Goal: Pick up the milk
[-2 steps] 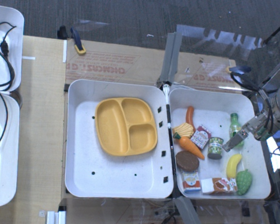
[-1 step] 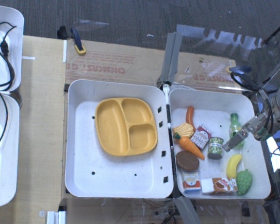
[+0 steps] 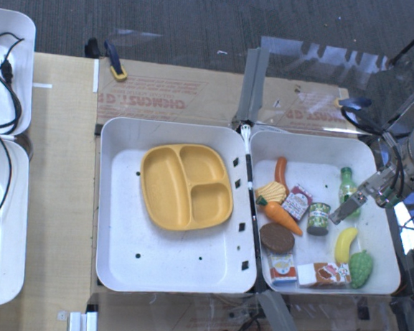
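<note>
The milk (image 3: 322, 273) is a small white and orange carton lying on its side near the front wall of the right bin (image 3: 391, 246). My gripper (image 3: 348, 208) hangs over the right part of that bin, well behind the carton. It sits between the green bottle (image 3: 346, 183) and the yellow banana (image 3: 345, 244), just right of a small green-labelled can (image 3: 318, 218). Nothing shows in its grasp.
The right bin also holds a carrot (image 3: 282, 215), a brown cookie (image 3: 277, 238), a red and white packet (image 3: 297, 203), a sausage (image 3: 281, 170), a cracker (image 3: 271, 193), a small cup (image 3: 282, 266) and a green fruit (image 3: 360, 268). A yellow divided plate (image 3: 186, 186) lies in the left bin (image 3: 113, 254).
</note>
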Controlling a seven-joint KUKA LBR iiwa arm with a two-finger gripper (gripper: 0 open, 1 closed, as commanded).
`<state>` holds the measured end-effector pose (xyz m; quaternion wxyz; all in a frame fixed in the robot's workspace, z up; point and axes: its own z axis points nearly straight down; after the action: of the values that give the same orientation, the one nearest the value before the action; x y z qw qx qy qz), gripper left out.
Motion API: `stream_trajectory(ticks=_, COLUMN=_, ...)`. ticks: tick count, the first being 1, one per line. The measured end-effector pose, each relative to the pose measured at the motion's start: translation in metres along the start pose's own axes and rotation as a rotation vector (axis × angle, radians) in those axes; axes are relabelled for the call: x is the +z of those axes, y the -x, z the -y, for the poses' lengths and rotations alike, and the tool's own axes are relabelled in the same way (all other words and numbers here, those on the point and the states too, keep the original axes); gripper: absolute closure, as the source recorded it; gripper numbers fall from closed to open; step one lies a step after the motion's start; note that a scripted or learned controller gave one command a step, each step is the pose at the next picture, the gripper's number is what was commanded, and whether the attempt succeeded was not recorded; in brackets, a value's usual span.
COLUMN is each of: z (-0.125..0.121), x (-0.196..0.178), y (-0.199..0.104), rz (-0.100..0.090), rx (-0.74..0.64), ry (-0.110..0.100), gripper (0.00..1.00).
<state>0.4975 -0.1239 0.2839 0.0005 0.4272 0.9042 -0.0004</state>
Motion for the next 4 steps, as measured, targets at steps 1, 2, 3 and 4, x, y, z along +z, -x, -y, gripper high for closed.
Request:
stream_trajectory(ticks=1, z=0.013, x=0.138, y=-0.015, rz=-0.003, rx=-0.172, ry=0.0, gripper=0.0)
stream_trajectory(ticks=2, z=0.046, x=0.192, y=0.025, rz=0.0, rx=-0.3, ry=0.001, gripper=0.0)
stream_trajectory(ticks=3, z=0.046, x=0.192, y=0.025, rz=0.0, rx=-0.301, ry=0.001, gripper=0.0)
stream_trajectory(ticks=4, z=0.031, x=0.097, y=0.088, rz=0.002, rx=-0.321, ry=0.002, gripper=0.0)
